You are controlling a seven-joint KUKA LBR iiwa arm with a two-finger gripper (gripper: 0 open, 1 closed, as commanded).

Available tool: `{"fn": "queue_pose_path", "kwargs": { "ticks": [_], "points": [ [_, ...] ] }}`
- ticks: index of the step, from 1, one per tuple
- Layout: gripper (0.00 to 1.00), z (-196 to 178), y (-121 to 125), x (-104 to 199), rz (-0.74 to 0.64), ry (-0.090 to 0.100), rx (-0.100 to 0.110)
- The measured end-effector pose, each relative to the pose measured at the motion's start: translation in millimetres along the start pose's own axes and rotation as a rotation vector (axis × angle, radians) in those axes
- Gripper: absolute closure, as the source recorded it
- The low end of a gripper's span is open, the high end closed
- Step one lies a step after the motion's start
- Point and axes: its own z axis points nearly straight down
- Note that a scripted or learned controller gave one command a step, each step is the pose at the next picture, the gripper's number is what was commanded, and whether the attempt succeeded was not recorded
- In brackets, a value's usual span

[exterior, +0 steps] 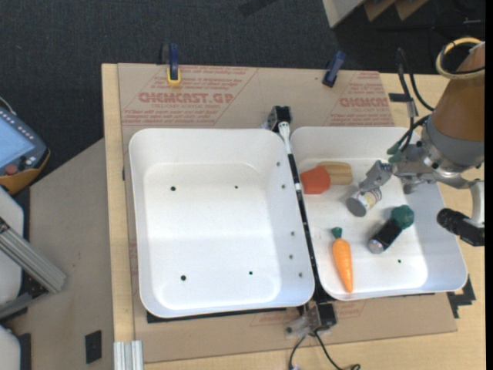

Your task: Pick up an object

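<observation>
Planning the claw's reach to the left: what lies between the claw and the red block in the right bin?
In the camera view, only bare white bin floor separates the claw from the red block; the tan piece lies just behind.

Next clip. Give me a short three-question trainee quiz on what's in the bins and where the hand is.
1. True or false: the carrot lies in the left bin.
2. Which bin is the hand over?
A. left bin
B. right bin
C. neither, it is off the bench
3. Fill in: the orange-red block lies beside the divider between the bins, touching a ____ coloured block.

Key
1. False; it lies in the right bin, near its front edge.
2. B
3. tan
</observation>
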Motion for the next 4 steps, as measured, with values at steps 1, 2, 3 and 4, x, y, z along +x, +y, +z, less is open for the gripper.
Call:
{"fn": "queue_pose_path", "kwargs": {
  "ticks": [1,2,3,4],
  "points": [
    [0.00,87.4,-52.3,17.9,0.001,-0.007,-0.018],
    [0.00,12.6,-7.5,29.8,-0.002,-0.002,-0.006],
    [0.00,107.6,1.8,47.4,-0.001,0.002,0.003],
    [0.00,-0.4,57.8,60.8,-0.003,-0.002,-0.009]
  ]
}}
